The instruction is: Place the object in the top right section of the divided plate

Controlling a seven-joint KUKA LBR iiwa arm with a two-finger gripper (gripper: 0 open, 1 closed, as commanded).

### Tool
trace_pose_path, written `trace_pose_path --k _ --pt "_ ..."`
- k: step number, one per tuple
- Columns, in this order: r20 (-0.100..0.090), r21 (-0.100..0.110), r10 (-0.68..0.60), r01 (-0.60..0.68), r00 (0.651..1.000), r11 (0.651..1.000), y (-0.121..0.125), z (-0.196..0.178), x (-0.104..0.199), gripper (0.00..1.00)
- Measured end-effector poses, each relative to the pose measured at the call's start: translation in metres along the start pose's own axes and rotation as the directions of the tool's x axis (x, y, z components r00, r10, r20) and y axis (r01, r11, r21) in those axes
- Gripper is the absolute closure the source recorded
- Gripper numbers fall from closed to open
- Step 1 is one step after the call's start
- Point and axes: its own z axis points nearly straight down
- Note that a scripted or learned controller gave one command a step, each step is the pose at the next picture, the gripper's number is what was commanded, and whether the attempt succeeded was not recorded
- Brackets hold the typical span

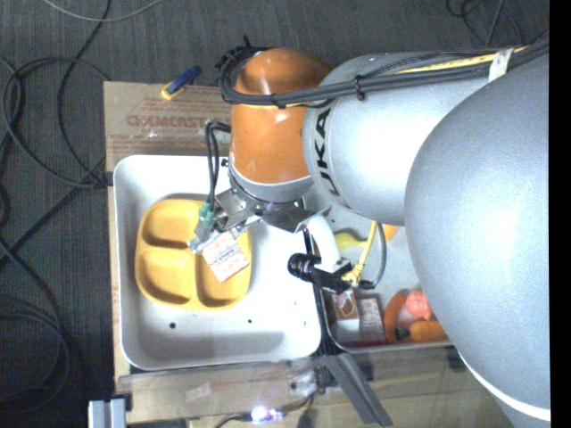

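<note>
Hand (207, 232) positioned over yellow divided plate (169, 257) in left white bin (178, 346). Grip state cannot be determined; arm (375, 141) obscures most of it.

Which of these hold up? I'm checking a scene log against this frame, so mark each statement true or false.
1. The divided plate is yellow. True.
2. The plate lies in the right bin. False: it lies in the left bin.
3. The gripper is above the plate's right side. True.
4. A white tag with red print lies over the plate near the gripper. True.
5. The orange items sit on the plate. False: they lie in the right bin.
6. The arm enters from the left. False: it comes from the right.
</note>
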Motion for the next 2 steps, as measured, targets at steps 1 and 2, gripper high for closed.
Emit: trace_pose_path --k 1,2 --pt "-0.001 -0.004 0.009 -0.009 1.000 1.000 -0.066 0.027 -0.023 1.00" --pt "0.001 -0.006 -0.167 0.167 0.986 0.986 -0.038 0.003 0.035 1.00"
